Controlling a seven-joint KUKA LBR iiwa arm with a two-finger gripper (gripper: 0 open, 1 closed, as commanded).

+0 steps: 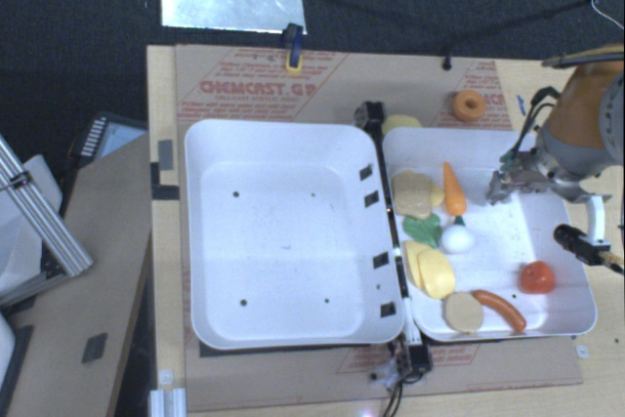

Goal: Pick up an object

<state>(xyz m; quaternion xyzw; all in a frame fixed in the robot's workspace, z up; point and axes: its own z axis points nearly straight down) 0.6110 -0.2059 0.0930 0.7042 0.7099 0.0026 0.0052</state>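
The right bin (576, 308) holds toy food: an orange carrot (454, 188), a tan bread slice (413, 194), a green leafy piece (423, 229), a white ball (455, 238), a yellow banana-like piece (433, 270), a round tan cookie (463, 312), an orange-red sausage (502, 310) and a red tomato (536, 277). My gripper (506, 185) hangs over the bin's upper right part, right of the carrot and apart from it. Nothing shows between its fingers.
The left bin (205, 161) lies beside the right one, with black clips (383, 259) along the shared edge. An orange doughnut (470, 105) and a yellow piece (400, 123) rest on the cardboard behind the right bin. A black part (584, 245) of the arm overhangs the bin's right side.
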